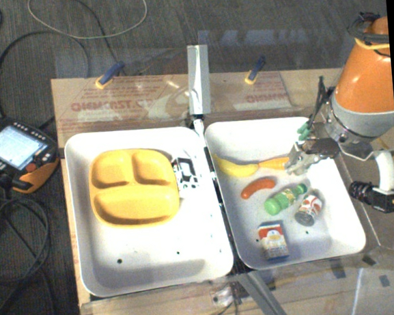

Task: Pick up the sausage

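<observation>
Red-orange sausage sits in my right bin, at about eight o'clock from the gripper, near it but apart, its long axis running eight to two. I cannot tell the jaw state. My count: one sausage, one banana, one green bottle, one can, one carton, one yellow tray.

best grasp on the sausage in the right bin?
Take the small red-orange sausage at its middle, from above, fingers closing across its narrow width. It lies flat, long axis slanting up to the right. The yellow banana and green bottle sit close, so keep the opening narrow.
</observation>
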### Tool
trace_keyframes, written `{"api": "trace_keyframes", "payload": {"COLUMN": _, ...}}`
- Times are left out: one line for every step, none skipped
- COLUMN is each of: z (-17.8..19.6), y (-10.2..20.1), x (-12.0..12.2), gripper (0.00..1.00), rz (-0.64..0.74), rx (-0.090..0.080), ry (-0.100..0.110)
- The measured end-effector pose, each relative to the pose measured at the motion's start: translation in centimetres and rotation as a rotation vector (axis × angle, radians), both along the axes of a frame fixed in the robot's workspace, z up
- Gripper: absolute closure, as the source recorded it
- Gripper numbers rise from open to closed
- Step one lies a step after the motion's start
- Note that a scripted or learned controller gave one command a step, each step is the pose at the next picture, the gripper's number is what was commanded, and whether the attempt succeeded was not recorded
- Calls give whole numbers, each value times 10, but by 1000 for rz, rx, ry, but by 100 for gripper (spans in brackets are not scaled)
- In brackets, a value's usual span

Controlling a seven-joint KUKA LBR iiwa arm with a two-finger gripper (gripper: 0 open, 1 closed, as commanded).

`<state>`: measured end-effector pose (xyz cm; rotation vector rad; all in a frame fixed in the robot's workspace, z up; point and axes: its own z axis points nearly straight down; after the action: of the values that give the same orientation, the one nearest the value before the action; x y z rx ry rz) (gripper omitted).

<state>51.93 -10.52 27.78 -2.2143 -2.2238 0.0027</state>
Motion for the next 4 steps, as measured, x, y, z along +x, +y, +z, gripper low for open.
{"api": "trace_keyframes", "payload": {"z": -108, "y": -4, "x": 74, "gripper": 100, "rz": 7, "rx": -2, "ry": -1}}
{"api": "trace_keyframes", "payload": {"z": -114, "y": -28, "x": 118, "gripper": 100, "rz": 5, "rx": -1, "ry": -3}}
{"api": "trace_keyframes", "payload": {"z": -144, "y": -7, "x": 149, "gripper": 100, "rz": 195, "rx": -4, "ry": -3}}
{"api": "trace_keyframes", "payload": {"z": -177, "y": -25, "x": 149, "gripper": 100, "rz": 273, "rx": -5, "ry": -3}}
